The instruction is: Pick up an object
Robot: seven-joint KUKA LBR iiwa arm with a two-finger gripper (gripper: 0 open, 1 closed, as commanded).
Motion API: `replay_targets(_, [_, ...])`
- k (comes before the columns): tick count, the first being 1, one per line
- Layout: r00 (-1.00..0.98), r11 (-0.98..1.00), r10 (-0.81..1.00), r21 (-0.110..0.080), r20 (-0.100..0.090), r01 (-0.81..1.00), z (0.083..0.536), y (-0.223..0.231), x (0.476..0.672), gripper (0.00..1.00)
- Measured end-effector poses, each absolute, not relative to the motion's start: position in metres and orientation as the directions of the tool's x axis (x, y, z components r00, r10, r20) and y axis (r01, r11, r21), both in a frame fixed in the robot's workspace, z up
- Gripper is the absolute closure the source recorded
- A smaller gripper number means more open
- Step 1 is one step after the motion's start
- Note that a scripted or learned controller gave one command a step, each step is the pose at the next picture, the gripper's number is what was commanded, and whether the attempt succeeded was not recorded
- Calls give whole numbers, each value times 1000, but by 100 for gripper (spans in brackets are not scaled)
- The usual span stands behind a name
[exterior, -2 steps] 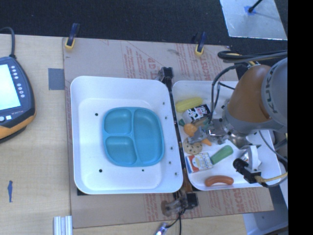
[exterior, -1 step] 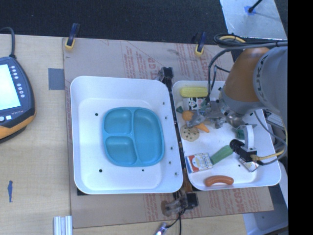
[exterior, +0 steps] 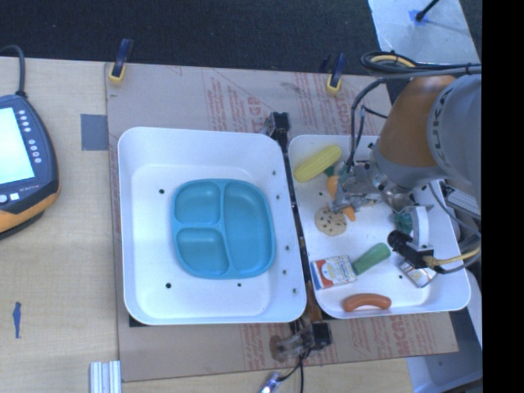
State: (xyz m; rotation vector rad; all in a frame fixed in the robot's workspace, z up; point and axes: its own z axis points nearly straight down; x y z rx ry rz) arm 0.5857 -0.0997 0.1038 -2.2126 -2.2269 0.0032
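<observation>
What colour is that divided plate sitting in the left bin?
The divided plate is light blue, plain with no pattern, clear in the overhead camera view.

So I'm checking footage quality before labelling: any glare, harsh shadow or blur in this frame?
Camera view: strong light washes the left bin and right bin near white, the blue tray stays clear; the hand is soft and shaded under the arm; the dark floor at the top lacks detail.

bench (exterior: 65, 252): two bins (exterior: 139, 219), pendant (exterior: 20, 158)
</observation>
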Motion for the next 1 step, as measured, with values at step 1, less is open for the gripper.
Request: replay_targets(1, [-5, 5, 1000, -2, 0, 1000, 214, -60, 561, 100])
